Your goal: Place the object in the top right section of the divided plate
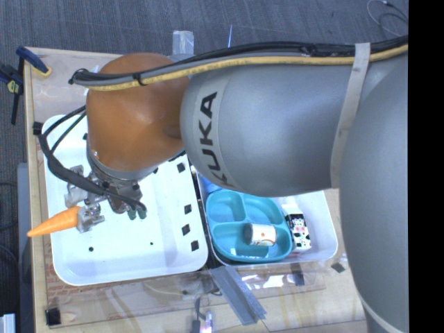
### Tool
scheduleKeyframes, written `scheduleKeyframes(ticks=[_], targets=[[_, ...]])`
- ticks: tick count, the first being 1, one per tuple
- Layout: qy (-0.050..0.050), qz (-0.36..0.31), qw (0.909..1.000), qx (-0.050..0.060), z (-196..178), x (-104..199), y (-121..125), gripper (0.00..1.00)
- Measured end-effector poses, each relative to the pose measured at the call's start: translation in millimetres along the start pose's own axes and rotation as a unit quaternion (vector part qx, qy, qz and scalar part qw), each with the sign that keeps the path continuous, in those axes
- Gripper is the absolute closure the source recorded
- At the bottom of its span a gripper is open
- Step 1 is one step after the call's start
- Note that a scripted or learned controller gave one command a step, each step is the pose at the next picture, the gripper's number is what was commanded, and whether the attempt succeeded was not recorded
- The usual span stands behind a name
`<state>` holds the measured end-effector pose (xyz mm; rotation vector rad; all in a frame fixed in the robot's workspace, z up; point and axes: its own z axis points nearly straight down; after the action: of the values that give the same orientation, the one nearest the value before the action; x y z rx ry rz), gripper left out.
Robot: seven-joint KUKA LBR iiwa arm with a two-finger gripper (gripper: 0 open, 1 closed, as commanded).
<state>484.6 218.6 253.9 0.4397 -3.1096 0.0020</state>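
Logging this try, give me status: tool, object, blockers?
Tool over left bin, at carrot. Blue divided plate in right bin, small cup in it. Arm overhangs plate.

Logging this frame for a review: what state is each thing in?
carrot: lying across the left bin's rim, tip pointing outward.
gripper: at the carrot's thick end; grip unclear.
divided plate: flat in the right bin.
small cup: on its side in a plate section.

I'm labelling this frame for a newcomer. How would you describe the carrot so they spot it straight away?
Start at the left white bin, under the arm's orange band. At that bin's left edge, beside the gripper, an orange carrot lies with its tip pointing out over the rim. It is the one orange, cone-shaped thing there.
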Motion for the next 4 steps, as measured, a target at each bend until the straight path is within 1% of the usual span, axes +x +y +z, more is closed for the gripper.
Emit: scheduleKeyframes(ticks=[1,2,3,4], targets=[[0.0,-0.023,0.9997,0.0,5,2,1,1.0],[-0.002,-0.135,0.9908,0.0,-5,0,-2,1.0],[0.0,-0.321,0.947,0.0,36,0,-4,1.0],[-0.001,-0.389,0.9211,0.0,55,20,-42,1.0]])
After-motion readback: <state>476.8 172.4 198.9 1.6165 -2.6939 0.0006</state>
